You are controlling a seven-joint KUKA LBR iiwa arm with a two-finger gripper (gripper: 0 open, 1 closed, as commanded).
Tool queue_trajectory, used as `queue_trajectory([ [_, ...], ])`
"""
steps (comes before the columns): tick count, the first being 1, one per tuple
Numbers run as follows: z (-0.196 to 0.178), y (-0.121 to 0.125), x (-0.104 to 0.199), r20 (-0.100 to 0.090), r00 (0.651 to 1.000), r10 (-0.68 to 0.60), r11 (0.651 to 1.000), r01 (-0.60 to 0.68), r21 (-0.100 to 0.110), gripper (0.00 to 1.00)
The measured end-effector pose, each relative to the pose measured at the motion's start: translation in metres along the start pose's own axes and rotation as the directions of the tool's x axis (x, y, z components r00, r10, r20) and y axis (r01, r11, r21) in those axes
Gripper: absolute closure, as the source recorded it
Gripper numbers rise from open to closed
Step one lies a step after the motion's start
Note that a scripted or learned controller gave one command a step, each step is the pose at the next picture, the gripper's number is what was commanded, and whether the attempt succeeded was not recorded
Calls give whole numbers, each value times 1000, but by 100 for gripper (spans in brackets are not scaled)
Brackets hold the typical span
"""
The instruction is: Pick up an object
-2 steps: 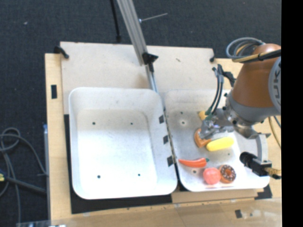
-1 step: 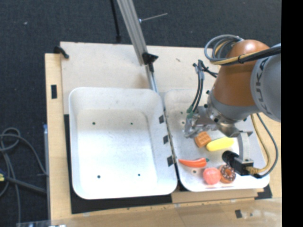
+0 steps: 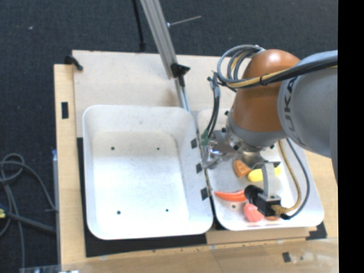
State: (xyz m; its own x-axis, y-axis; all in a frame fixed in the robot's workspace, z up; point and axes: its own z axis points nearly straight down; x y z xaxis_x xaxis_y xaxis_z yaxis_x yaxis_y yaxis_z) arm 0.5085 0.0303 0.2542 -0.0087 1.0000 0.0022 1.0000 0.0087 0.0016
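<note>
Watching the grey arm (image 3: pixel 313 112) over the right white bin (image 3: pixel 227 218), I cannot tell jaw state; the red-orange strip (image 3: pixel 227 196) beside its wall may slip.

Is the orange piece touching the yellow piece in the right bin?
Cannot tell. In the camera view the orange piece and yellow piece sit close, too blurred to judge.

Two white bins side by side on tan tabletop (image 3: pixel 125 78), left bin (image 3: pixel 136 175) right up against right bin (image 3: pixel 314 209). Aluminium rail (image 3: pixel 159 27) slants down toward their top ends. Black cables (image 3: pixel 17 175) on dark floor (image 3: pixel 57 16), far left.
</note>
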Motion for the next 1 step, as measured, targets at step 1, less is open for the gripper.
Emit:
queue_trajectory([
  [1,-6,8,52,0,1000,0,1000,0,0,100],
])
